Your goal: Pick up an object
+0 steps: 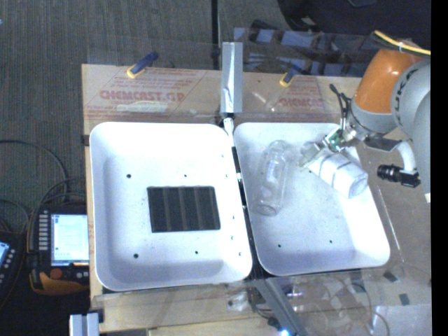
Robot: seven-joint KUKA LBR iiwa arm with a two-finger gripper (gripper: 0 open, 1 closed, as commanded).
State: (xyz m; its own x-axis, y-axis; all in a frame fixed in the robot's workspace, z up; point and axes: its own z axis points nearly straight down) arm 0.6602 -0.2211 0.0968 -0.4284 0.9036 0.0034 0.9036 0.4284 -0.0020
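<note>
i see a clear bottle in the right bin, left of centre, long axis running far edge to near edge. gripper over the far right corner; cannot tell its state.

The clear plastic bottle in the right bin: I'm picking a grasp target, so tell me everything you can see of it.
The clear plastic bottle lies on its side on the floor of the right white bin, in its left half. Its long axis runs roughly from the bin's far side to its near side. It is transparent and colourless, so the white floor shows through; it looks empty. A white cylindrical object lies to its right, apart from it. Whether it has a cap is unclear.
</note>
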